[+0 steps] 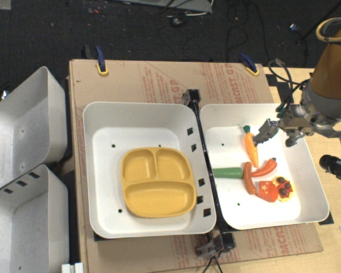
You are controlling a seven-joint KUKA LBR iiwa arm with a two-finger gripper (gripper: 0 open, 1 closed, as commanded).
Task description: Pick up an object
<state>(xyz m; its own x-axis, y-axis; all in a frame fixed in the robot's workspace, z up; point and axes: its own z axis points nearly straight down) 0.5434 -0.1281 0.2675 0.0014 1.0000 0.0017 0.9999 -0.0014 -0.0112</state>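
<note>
The gripper [278, 134] hovers over the right bin [312, 209], fingers spread apart, holding nothing — the toy carrot [250, 148] lies just left of it, the red chili [265, 167] below, slightly left.

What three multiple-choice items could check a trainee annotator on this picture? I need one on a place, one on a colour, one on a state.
1. Where does the yellow divided plate lie?
A. In the left bin
B. In the right bin
C. On the cardboard

2. What colour is the carrot?
A. Purple
B. Orange
C. White

3. How does the tool stand toward the toy food?
A. Above the right bin, carrying nothing
B. Lifting the plate
C. Over the left bin

Answers:
1 A: the plate sits inside the left bin's walls.
2 B: its body is orange with a green top.
3 A: the tool hangs beside the carrot; nothing shows between its fingers.
</note>
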